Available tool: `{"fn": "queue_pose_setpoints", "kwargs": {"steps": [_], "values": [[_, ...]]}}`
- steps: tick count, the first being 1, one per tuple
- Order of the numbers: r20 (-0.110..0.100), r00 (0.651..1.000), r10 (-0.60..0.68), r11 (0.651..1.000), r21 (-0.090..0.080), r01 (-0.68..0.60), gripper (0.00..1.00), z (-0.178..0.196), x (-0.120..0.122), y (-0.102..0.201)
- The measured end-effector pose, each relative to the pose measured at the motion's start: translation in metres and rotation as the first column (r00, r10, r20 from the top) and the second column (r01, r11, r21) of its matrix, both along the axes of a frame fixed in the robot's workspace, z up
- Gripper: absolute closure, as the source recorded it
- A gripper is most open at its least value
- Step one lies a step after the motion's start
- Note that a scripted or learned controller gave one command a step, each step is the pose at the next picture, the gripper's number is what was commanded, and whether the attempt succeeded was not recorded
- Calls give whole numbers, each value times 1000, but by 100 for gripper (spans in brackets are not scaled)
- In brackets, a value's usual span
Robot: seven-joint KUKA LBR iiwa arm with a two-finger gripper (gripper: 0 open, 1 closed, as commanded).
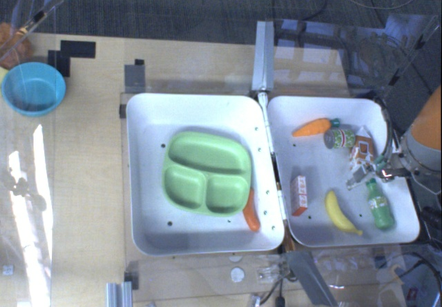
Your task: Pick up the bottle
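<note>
The bottle [379,205], green with a white cap and lying flat, rested in the right bin [314,233] near its right wall, beside a banana [341,212]. The arm reached in from the right, its tool [364,173] low just above the bottle's cap. Whether the tool was clenched, I cannot tell.

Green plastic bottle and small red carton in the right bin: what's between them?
Camera view: a yellow banana lies between the green plastic bottle and the small red carton.
</note>
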State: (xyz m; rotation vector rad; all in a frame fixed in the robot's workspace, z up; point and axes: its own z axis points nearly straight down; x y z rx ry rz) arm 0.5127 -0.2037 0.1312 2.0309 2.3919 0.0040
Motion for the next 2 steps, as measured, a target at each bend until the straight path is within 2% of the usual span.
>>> {"fn": "queue_pose_setpoints", "kwargs": {"steps": [1, 2], "values": [[7, 1000, 2, 1000, -1, -2, 100, 12, 3, 0], [6, 971, -239, 971, 3, 239, 100, -42, 49, 73]]}}
